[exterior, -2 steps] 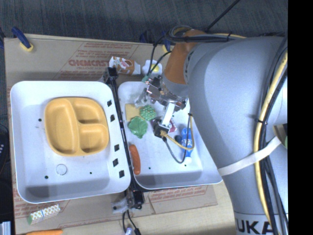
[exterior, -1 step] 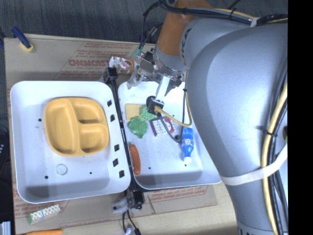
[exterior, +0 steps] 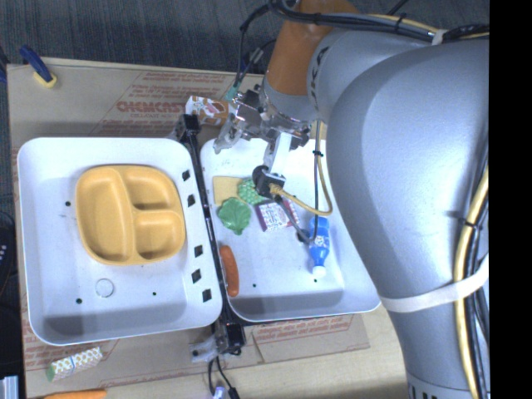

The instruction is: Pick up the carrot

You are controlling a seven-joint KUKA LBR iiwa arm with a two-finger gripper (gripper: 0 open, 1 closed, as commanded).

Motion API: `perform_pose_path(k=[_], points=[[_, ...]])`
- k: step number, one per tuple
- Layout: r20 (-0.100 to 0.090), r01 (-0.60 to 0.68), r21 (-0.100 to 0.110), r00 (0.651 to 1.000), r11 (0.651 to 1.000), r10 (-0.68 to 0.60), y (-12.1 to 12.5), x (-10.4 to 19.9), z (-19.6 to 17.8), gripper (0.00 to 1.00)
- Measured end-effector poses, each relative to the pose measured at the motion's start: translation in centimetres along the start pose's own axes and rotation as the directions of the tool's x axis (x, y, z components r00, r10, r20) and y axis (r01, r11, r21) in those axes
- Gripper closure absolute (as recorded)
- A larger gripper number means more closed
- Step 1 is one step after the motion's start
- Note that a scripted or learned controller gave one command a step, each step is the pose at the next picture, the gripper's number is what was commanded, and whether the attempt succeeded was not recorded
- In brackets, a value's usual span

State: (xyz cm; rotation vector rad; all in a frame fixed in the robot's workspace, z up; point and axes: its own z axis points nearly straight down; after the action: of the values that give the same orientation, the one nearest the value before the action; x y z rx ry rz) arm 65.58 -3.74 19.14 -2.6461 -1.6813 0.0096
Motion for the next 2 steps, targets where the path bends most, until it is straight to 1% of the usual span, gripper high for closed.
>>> perform_pose_path(k=[1,2], points=[[-0.002,-0.068,-0.007,0.998,0.998,0.068,0.57,-1.29,-12.77,0.0],[0.0,-0.058,-0.001,0.998,0.998,0.058,0.46,-1.14,-13.69,1.0]])
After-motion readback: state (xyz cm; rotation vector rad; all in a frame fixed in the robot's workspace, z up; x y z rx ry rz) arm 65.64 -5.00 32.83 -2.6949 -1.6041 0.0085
